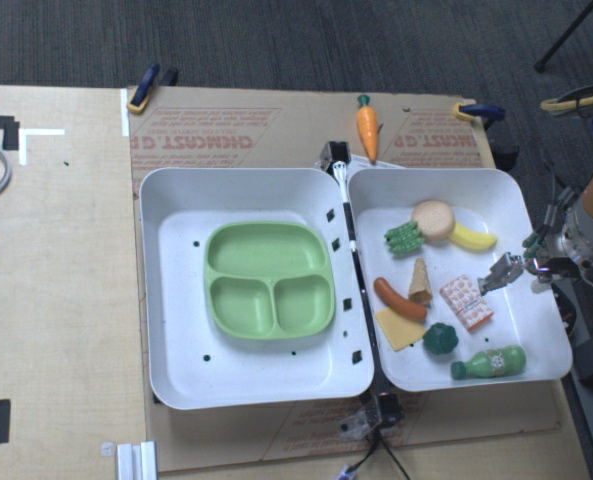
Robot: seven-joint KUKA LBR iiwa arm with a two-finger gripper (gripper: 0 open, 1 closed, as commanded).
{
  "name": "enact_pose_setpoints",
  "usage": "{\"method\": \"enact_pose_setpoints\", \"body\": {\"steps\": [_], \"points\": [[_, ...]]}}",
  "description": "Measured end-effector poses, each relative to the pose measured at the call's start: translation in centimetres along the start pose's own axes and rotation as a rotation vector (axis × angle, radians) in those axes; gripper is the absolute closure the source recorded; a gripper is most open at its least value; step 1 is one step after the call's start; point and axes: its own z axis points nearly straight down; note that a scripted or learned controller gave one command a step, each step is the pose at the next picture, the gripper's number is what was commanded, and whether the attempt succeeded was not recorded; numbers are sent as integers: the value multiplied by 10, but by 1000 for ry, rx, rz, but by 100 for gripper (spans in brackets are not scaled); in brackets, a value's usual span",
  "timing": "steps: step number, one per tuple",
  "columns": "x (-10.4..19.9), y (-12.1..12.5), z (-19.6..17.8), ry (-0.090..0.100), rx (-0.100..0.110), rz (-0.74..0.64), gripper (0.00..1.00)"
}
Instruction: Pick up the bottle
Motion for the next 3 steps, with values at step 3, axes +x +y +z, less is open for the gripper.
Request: {"method": "enact_pose_setpoints", "body": {"steps": [3], "points": [[161,-14,3,0,1,-10,100]]}}
